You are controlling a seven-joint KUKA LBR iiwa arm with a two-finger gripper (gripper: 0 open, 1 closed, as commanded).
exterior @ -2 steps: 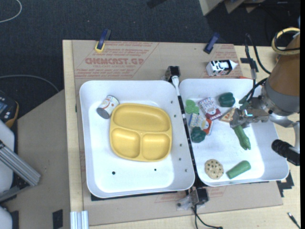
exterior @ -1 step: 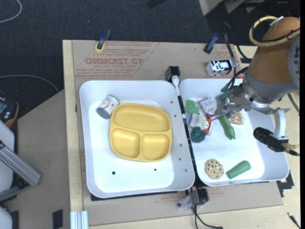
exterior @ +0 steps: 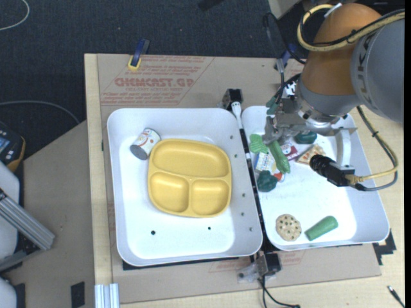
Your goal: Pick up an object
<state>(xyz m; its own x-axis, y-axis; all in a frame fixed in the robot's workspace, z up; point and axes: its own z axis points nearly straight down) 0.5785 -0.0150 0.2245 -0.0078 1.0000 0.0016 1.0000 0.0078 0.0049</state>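
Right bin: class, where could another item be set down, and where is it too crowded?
In the right bin, bare floor lies between the cookie and green block in front and the gripper behind. Crowded: the back left corner, where small items pile under the gripper.

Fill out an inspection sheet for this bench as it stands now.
Surface: cardboard-covered bench bearing the left bin and right bin, side by side.
Job's things: cookie and green block lie apart near the right bin's front; a pile of small items sits under the arm.
Clutter: yellow divided plate and a small tipped cup in the left bin.
Grippers: gripper low over the pile; finger state unclear.
Cables: yellow cable loops around the arm.
Surroundings: dark carpet; yellow clamp at the bench's back edge.
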